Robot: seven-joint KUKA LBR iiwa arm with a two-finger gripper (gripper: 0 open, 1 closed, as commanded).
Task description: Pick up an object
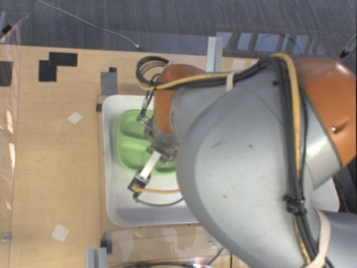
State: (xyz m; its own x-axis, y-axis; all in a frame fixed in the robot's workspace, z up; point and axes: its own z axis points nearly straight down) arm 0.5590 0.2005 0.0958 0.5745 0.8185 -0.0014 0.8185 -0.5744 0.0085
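Green glossy rounded shape [129, 147], in shallow white bin [119, 212], smooth grey arm [245, 166] above

A pale wooden surface [50, 166] is seen from above at a slant, with a shallow white bin [114, 205] set on it and dark grey carpet [167, 10] beyond its far edge. A light green, two-lobed object [129, 144] is shown lying in the bin's far half, near its left wall, and is partly covered by the wrist end of a large grey arm [245, 177] with an orange band [184, 74]. A black L-shaped marking [56, 66] is seen on the surface, left of the bin.
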